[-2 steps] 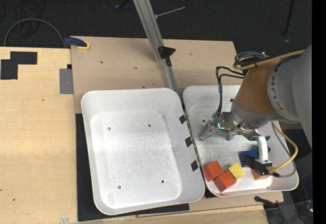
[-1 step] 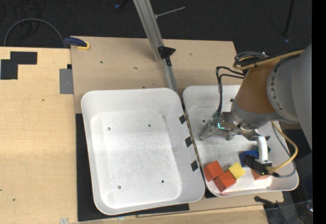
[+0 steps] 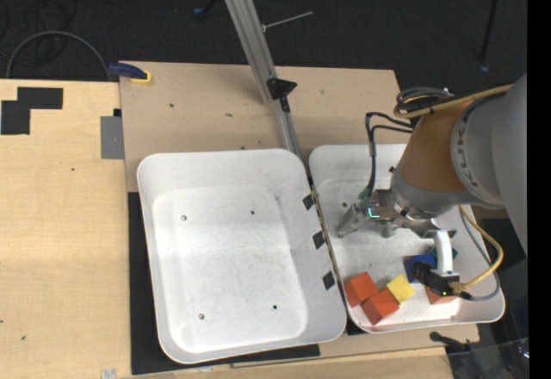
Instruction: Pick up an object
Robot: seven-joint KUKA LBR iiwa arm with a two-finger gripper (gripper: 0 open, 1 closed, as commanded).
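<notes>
My gripper [image 3: 347, 220] hangs low over the bare floor in the left part of the right bin [image 3: 344, 166], close to the divider. It looks open, with nothing between its fingers. The loose objects lie toward the bin's near end, below and to the right of the gripper. They are an orange-red block [image 3: 361, 286], a second red block [image 3: 380, 307], a yellow block [image 3: 400, 288] and a small blue piece [image 3: 419, 264]. A small red-orange piece [image 3: 440, 298] lies near the bin's near right corner. The arm's bulk hides part of the bin's right side.
The left bin [image 3: 172, 170] lies beside the right one, with black clips along the shared rim. A slanted aluminium bar [image 3: 255, 41] rises from behind the bins. Cables loop off the wrist at the right.
</notes>
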